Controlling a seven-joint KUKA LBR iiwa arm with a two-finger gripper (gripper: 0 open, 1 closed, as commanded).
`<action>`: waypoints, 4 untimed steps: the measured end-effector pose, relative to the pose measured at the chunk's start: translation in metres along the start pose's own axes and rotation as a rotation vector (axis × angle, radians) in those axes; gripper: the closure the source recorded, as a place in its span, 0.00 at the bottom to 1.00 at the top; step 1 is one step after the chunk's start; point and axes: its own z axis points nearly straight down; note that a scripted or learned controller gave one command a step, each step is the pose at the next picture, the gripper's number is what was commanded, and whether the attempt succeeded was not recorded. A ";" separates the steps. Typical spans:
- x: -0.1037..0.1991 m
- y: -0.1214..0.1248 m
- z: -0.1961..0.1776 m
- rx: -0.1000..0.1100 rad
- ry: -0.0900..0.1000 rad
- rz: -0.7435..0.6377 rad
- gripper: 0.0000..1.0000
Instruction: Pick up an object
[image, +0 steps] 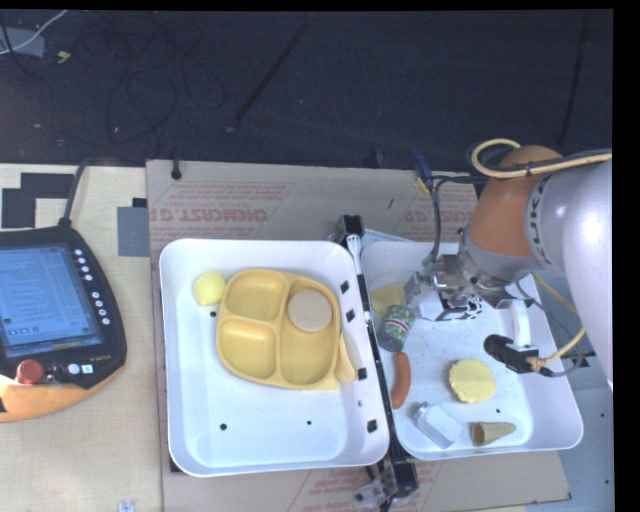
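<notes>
My gripper (448, 296) hangs low over the back middle of the right bin (560, 420), under the grey arm with its orange band. Just left of it a small green bottle (397, 325) lies tilted, near a pale yellow item (387, 297) at the bin's back left. A reddish sausage (401, 379) lies along the left wall. Toward the front are a round yellow biscuit (470, 380), a grey block (432, 424) and a brown cone (493, 432). I see nothing between the fingers.
The left bin (190, 420) holds a yellow divided plate (250, 345) with a beige disc (309, 310) in one compartment, and a yellow ball (208, 288) at its back left. A tablet pendant (50, 310) lies left of the bins.
</notes>
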 end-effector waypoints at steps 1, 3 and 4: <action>0.002 -0.001 0.000 0.008 0.005 -0.001 0.00; 0.026 -0.109 0.011 0.042 0.016 0.004 0.00; 0.036 -0.145 -0.009 0.045 0.016 0.005 0.00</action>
